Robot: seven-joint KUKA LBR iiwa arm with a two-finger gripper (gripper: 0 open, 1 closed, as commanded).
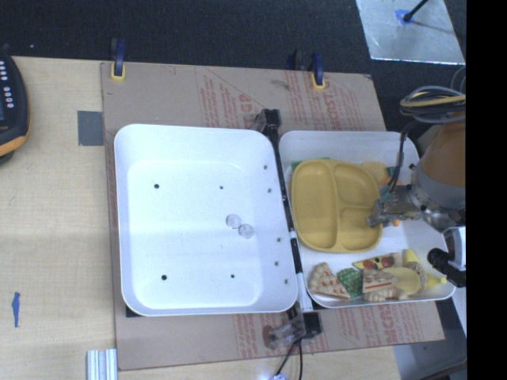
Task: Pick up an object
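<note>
A yellow divided plate (333,204) lies in the upper half of the right bin (333,139). Along that bin's front edge sits a row of small toy foods: a tan wedge (323,279), a green piece (349,278), a multicoloured piece (379,264) and a pale yellow round piece (405,279). My gripper (384,212) reaches in from the right and is low over the plate's right rim, seemingly touching it. Whether it grips the rim is hidden by its own body.
The left bin (127,212) holds two small clear round bits (232,222) near its middle. A black clamp (269,121) sits between the bins at the back. The arm's orange band (447,153) and looped cables (432,97) hang over the right bin's far corner.
</note>
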